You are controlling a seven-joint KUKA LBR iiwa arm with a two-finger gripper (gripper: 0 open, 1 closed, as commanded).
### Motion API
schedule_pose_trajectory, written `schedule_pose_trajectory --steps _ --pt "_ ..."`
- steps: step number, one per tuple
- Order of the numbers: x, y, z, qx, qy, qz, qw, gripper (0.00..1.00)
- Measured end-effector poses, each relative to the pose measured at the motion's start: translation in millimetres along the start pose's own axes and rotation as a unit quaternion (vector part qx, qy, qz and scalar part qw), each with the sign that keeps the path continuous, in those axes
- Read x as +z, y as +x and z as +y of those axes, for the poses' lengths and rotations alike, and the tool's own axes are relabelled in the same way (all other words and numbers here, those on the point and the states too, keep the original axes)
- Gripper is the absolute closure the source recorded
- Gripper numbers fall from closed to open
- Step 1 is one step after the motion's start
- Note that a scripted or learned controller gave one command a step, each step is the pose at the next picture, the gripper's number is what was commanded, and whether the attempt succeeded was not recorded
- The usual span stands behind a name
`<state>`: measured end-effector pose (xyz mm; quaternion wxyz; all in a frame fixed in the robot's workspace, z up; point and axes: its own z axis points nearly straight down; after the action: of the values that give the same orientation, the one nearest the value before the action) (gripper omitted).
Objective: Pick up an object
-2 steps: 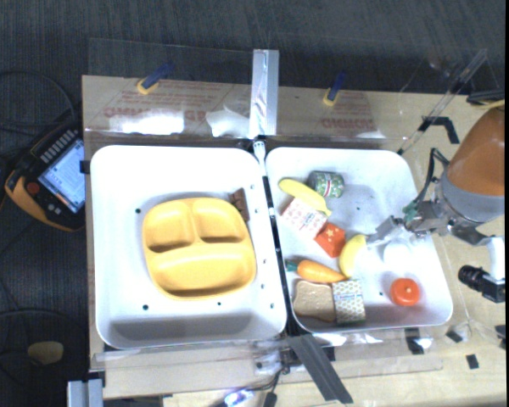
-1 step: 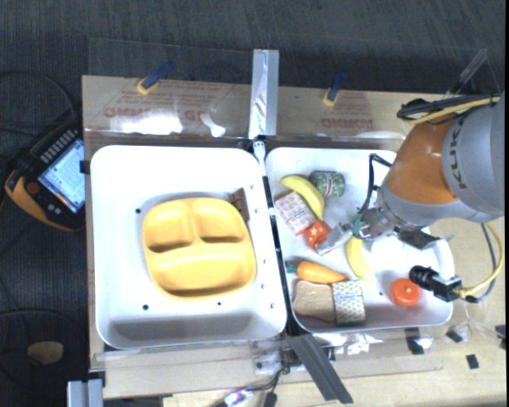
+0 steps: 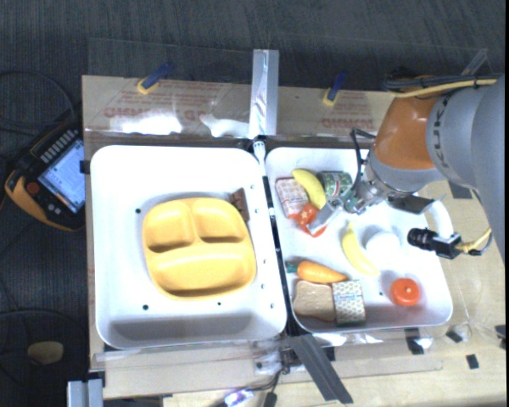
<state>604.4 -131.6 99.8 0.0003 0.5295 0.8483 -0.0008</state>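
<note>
Dark ribbed carpet around a tan bench (image 3: 102, 91). Left bin (image 3: 110, 312), glossy white plastic, holds a yellow sectioned tray (image 3: 199, 248), rounded corners. Right bin (image 3: 437, 299) crowded with toy food. Grey arm (image 3: 471, 134) with its orange band comes in from the right; gripper (image 3: 349, 197) low over the bin's upper middle, opening cannot be told, nothing seen held. Just beside it a yellow banana (image 3: 310, 186), long axis upper-left to lower-right. Second banana (image 3: 357, 253) lower. Orange carrot (image 3: 319, 271), bread slice (image 3: 314, 301), small round tomato (image 3: 405, 291).
</note>
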Motion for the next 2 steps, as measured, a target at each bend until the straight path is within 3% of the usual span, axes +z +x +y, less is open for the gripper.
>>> schedule_pose_trajectory --steps 1,2 --pt "10 -27 10 0.207 -0.004 -0.001 0.9784 0.0" --pt "10 -26 32 0.285 0.04 0.011 0.9578 0.0"
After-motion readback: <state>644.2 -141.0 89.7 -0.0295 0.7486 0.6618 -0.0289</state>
